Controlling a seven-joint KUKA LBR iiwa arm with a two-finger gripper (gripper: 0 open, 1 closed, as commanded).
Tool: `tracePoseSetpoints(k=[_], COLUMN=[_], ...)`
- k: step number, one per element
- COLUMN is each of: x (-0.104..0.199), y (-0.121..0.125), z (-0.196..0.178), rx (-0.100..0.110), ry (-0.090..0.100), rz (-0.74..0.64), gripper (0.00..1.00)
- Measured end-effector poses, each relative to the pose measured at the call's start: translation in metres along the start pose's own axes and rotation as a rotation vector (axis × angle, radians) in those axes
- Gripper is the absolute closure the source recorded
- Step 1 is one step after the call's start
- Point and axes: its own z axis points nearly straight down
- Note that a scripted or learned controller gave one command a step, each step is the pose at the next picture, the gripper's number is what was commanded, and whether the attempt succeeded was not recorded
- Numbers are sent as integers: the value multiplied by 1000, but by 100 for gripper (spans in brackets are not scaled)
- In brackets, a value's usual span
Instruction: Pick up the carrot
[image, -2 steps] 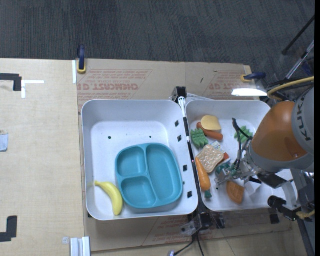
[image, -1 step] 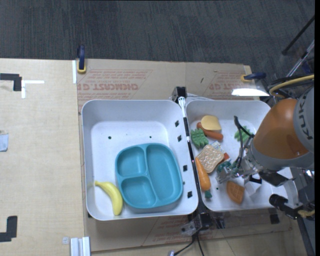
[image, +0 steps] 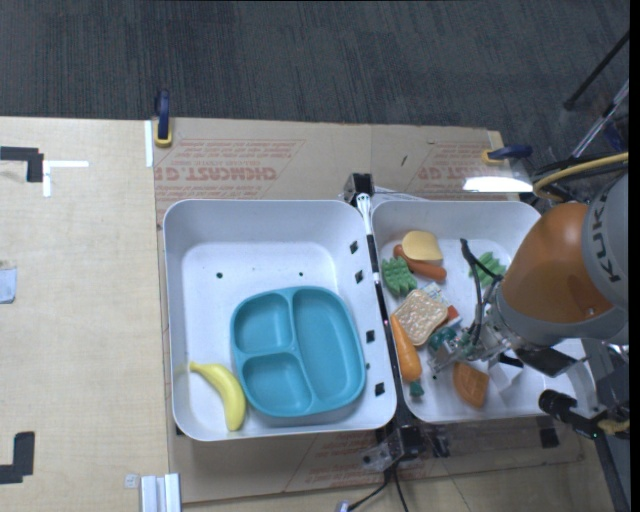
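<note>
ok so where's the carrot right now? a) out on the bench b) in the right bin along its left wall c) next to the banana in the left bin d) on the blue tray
b: the carrot lies in the right bin against its left wall, just below the slice of bread, while the banana and blue tray sit in the left bin.

arm (image: 560, 280) body covers the right bin's (image: 440, 412) right half; gripper (image: 470, 340) sits in clutter, finger state unreadable. carrot's (image: 405, 350) upper end tucked under the bread slice (image: 421, 314). arm cut off at frame's right edge.
</note>
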Motion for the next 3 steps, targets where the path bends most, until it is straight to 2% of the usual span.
tracePoseSetpoints(k=[1, 2, 3], x=[-1, -4, -5], y=[1, -1, 1], z=[-9, 0, -9], rx=[-2, -2, -5], ry=[-1, 0, -2], rz=[6, -316, -310], gripper=[100, 100, 100])
